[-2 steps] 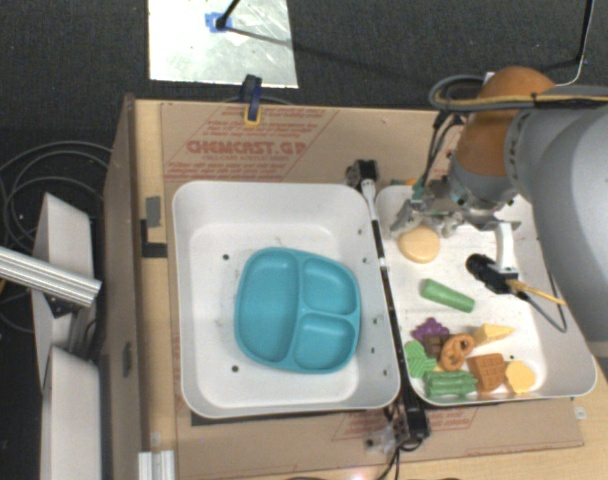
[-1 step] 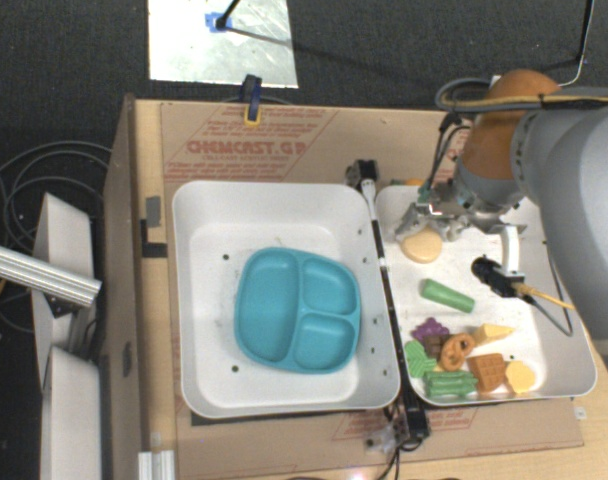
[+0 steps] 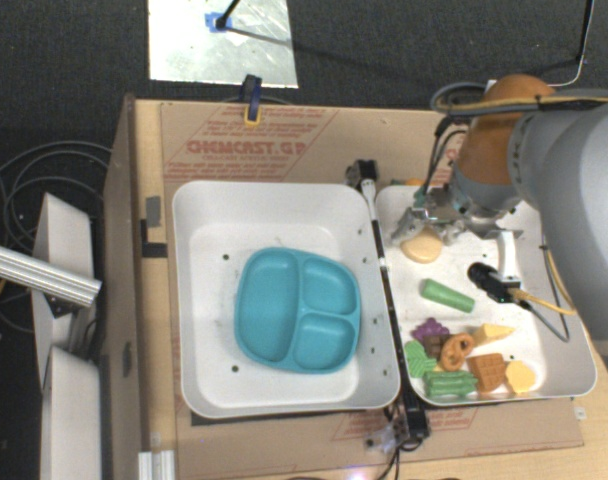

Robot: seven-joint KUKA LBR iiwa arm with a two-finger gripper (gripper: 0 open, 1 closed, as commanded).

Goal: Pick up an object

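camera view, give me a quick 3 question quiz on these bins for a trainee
1. True or false: the blue divided plate lies in the left bin.
2. The green cylinder lies: A) on the plate, B) in the right bin, C) on the cardboard.
3. Fill in: the gripper is right above a pale ____ piece at the right bin's far end.

Key: 1 true; 2 B; 3 tan.
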